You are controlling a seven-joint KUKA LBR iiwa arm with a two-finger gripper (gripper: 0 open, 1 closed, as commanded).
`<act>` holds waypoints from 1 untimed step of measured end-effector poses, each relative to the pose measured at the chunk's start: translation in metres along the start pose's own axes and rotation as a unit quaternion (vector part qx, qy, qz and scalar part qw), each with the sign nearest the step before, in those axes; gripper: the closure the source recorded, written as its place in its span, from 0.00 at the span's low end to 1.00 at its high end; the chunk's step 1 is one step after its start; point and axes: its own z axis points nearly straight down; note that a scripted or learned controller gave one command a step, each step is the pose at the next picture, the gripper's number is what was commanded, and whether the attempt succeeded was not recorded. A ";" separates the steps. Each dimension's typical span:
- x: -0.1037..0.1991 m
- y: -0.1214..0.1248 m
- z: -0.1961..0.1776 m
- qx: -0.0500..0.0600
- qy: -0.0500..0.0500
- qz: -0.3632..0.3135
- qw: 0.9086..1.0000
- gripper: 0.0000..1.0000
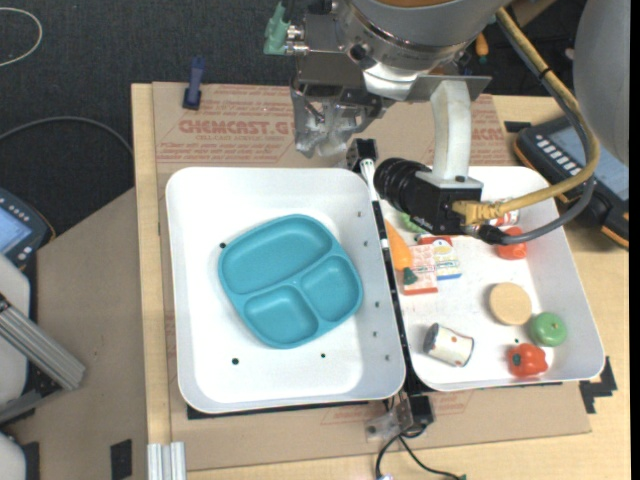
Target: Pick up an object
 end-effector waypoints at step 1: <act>0.001 -0.001 -0.002 0.007 -0.003 -0.001 1.000 1.00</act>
